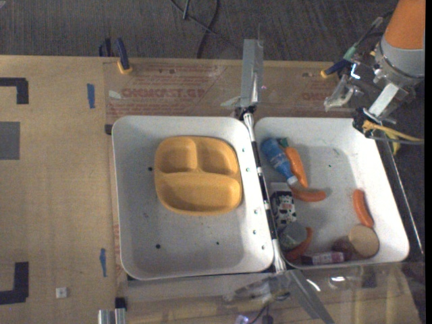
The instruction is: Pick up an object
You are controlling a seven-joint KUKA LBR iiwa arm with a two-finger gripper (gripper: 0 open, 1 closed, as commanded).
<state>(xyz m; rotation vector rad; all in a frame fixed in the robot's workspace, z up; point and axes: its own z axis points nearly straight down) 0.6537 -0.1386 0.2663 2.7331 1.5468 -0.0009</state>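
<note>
The gripper [378, 106] hangs at two o'clock above the right bin [337, 137] — whether open or closed I cannot tell — well clear of the blue bottle [277, 157].

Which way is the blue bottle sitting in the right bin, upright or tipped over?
Tipped over. The blue bottle lies on its side on the right bin floor, its full length visible beside the orange carrot.

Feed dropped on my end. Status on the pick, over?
Gripper above right bin's far corner, holding nothing visible. Blue bottle, carrot, sausage all in bin. Yellow tray in left bin.
</note>
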